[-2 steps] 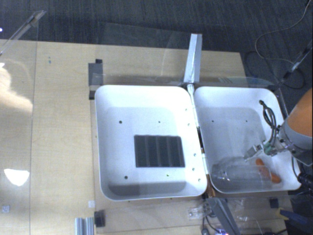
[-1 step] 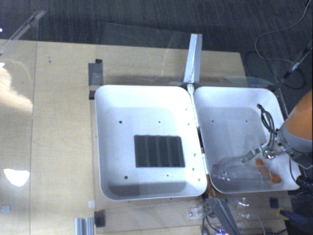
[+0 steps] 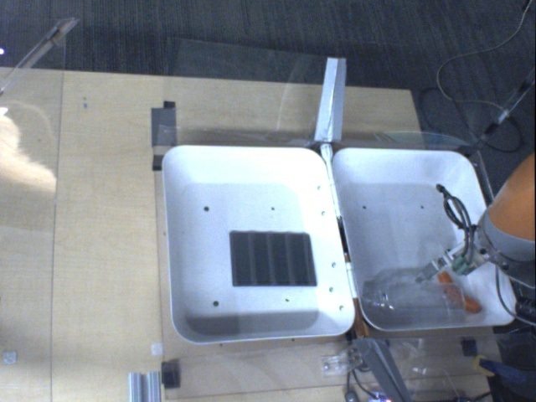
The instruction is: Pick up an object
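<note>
Orange shows at my wrist band as I reach in over the right bin (image 3: 402,174) from its right edge. My hand (image 3: 448,265) hangs low near that bin's front right corner, and I cannot tell how it is set. Just beside it, on the bin floor, lies a small orange object (image 3: 462,298), and left of that a clear plastic item (image 3: 398,291) against the front wall. The left bin (image 3: 193,182) carries a dark ribbed block (image 3: 273,258) near its middle.
</note>
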`<state>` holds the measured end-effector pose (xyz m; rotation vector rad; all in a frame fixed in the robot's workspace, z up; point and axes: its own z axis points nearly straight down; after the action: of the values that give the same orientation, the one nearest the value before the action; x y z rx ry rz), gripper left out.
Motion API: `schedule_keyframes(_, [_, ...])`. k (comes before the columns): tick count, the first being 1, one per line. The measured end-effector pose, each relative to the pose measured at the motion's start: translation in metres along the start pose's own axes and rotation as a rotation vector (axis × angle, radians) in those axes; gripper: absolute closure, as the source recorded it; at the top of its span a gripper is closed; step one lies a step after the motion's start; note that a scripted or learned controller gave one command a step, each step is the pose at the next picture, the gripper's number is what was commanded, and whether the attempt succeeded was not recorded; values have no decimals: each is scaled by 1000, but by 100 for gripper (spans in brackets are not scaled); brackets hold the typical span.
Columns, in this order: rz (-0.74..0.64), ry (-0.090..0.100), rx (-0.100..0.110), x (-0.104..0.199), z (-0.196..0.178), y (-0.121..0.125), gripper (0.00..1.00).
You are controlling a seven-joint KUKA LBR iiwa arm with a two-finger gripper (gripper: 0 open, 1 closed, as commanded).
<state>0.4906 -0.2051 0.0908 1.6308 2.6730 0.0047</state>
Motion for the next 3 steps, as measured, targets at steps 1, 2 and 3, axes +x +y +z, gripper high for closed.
schedule_keyframes(1, [-2, -4, -6, -1, -12, 3, 100])
schedule_keyframes(2, [281, -5, -7, 21, 0, 60, 100])
schedule_keyframes(3, [282, -5, -6, 20, 1, 58, 0])
